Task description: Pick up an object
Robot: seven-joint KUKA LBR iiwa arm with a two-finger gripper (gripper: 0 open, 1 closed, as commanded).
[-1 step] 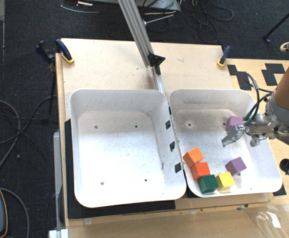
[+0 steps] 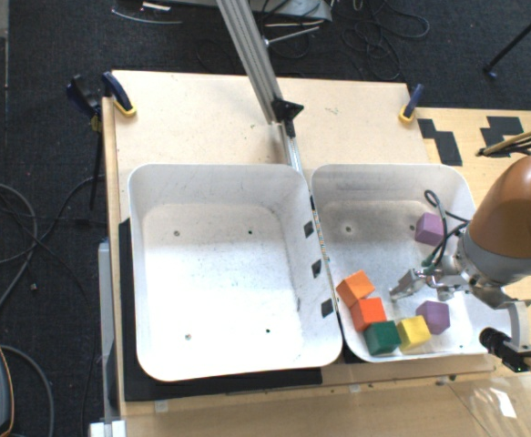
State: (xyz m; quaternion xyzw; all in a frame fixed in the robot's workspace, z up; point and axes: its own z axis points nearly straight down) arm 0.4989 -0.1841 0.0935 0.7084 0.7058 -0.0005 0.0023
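Dark carpet all round, strewn with cables; on it a pale wooden bench [image 2: 210, 121] with a slanted metal rail [image 2: 251, 48] crossing its far edge. Two shallow white bins side by side: the left bin [image 2: 142, 244], the right bin [image 2: 383, 194] holding every block. Grey arm with orange band [image 2: 511, 212] reaching in from the right, low over the right bin. Gripper [image 2: 413, 285] near the bin's middle, pointing left; fingers too blurred to tell whether spread or pressed together, nothing seen between them. Blocks clustered at the near side: orange block [image 2: 356, 287], red-orange block [image 2: 369, 312], green block [image 2: 382, 337], yellow block [image 2: 413, 332], purple block [image 2: 436, 316], another purple block [image 2: 428, 229] farther back. Nearest target probably the orange block, just left of the gripper and slightly nearer the viewer, with no clear long axis.
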